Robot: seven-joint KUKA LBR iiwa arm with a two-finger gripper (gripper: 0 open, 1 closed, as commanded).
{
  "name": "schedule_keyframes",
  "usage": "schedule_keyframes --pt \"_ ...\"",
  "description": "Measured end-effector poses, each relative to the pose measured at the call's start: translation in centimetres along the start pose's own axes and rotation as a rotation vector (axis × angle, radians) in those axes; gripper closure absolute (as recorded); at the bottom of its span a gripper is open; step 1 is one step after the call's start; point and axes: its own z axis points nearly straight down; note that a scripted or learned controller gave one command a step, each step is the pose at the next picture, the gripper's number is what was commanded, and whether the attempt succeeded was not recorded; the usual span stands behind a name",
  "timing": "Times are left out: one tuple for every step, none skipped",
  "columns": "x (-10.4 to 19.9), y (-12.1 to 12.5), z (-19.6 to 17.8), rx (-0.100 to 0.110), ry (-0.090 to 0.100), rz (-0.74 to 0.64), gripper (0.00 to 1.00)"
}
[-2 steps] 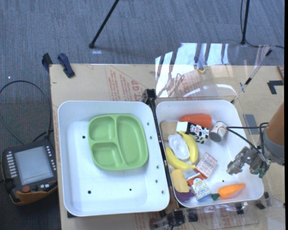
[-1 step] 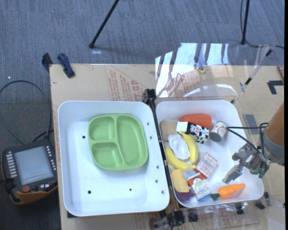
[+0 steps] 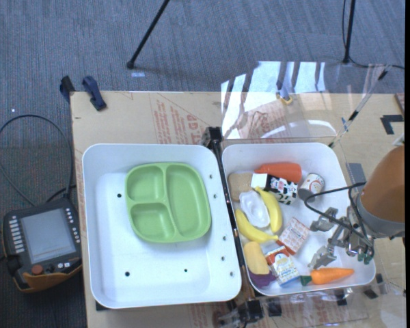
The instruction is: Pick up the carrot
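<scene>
my gripper (image 3: 333, 246) low in right bin (image 3: 331, 152), fingers spread and holding nothing, carrot (image 3: 332, 275) just below them near front wall

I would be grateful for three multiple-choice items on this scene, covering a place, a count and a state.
1. Where does the small orange carrot lie?
A. on the green plate
B. near the right white bin's front corner
C. on the carpet

2. How many compartments has the green plastic divided plate?
A. two
B. three
C. five

3. The carrot is:
A. resting in the bin
B. lifted above the bench
C. cut in pieces

Answers: 1 B, it lies by the front wall. 2 B, three hollows show. 3 A, it lies whole, beside the gripper.
</scene>
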Motion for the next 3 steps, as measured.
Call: schedule_keyframes --pt "0.2 0.0 -0.8 0.000 0.012 0.004 1.00" --pt "0.7 -0.7 -1.2 0.012 0.023 0.412 1.00" --pt "0.2 -0.3 -2.0 0.007 0.020 0.080 1.00"
